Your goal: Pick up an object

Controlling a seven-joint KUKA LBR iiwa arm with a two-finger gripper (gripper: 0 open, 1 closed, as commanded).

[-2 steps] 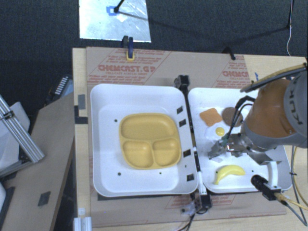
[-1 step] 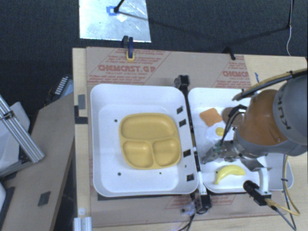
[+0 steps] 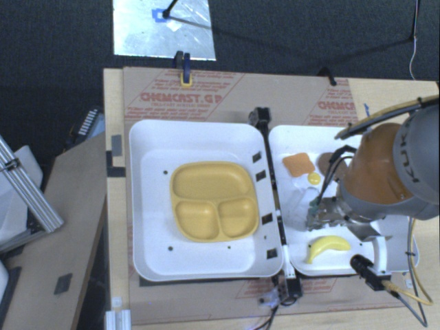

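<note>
The banana (image 3: pixel 327 247) lay on the floor of the right bin (image 3: pixel 292 139), near its front edge, curved with its ends pointing down toward that rim. It seemed the likeliest thing to be picked, since the gripper (image 3: pixel 316 217) hung just above and slightly behind it, apart from it, with nothing visibly between its tips; whether it stood wide or narrow could not be told from this slant, as the dark mechanism blurred together. Farther back in the same bin sat an orange, flat, toast-like piece (image 3: pixel 298 163) and, just in front of it, a small yellow round object (image 3: pixel 313 179), both well clear of the gripper and so probably not the aim. The arm (image 3: pixel 381 170) reached in from the right and covered much of that bin, its orange band bulking over the rear corner, which hid whatever else might have lain there. In the left bin (image 3: pixel 148 143) a yellow divided tray (image 3: pixel 212 199) rested in the middle, three compartments up, likely left as clutter or as another candidate. Both bins stood side by side on the cardboard-covered bench (image 3: pixel 206 95).
</note>
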